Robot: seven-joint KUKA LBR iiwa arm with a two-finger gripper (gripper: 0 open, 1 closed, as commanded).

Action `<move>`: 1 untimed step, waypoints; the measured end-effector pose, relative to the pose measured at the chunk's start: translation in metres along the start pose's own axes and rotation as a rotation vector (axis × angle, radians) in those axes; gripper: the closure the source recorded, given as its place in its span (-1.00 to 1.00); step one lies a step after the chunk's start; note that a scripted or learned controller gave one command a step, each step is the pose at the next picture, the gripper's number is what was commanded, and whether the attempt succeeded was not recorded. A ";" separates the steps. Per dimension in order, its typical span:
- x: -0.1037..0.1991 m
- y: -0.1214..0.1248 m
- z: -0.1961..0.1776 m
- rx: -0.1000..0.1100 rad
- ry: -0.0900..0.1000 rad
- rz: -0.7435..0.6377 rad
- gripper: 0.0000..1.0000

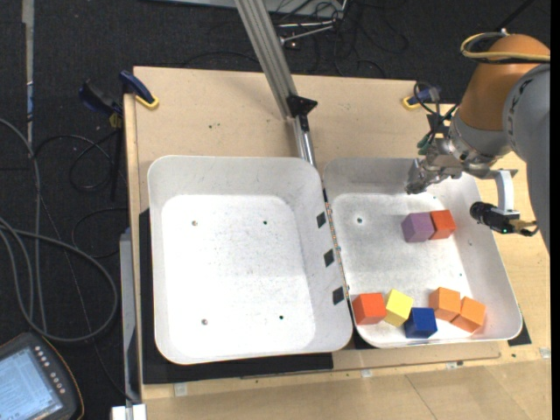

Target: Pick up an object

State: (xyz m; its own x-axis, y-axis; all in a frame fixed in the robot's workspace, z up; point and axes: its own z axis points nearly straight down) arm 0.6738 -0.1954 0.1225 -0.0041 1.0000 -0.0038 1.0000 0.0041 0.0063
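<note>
Two blocks, a purple block (417,227) touching an orange block (443,223), lie just below the hand (423,180), probably its target; whether the hand is open, I cannot tell.

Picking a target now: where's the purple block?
The purple block sits in the right bin, upper middle, touching an orange block on its right, just below the gripper.

This is a robotics lab: a plywood bench (219,112) clamped at its upper corners sits on dark carpet, loose cables (52,199) trail down the frame's left, and a control pendant (31,379) lies at lower left.
</note>
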 end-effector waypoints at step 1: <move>0.000 -0.006 -0.061 -0.002 0.001 0.004 1.00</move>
State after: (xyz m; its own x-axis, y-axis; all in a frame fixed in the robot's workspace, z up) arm 0.6675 -0.1950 0.1831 0.0000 1.0000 -0.0031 1.0000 0.0000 0.0087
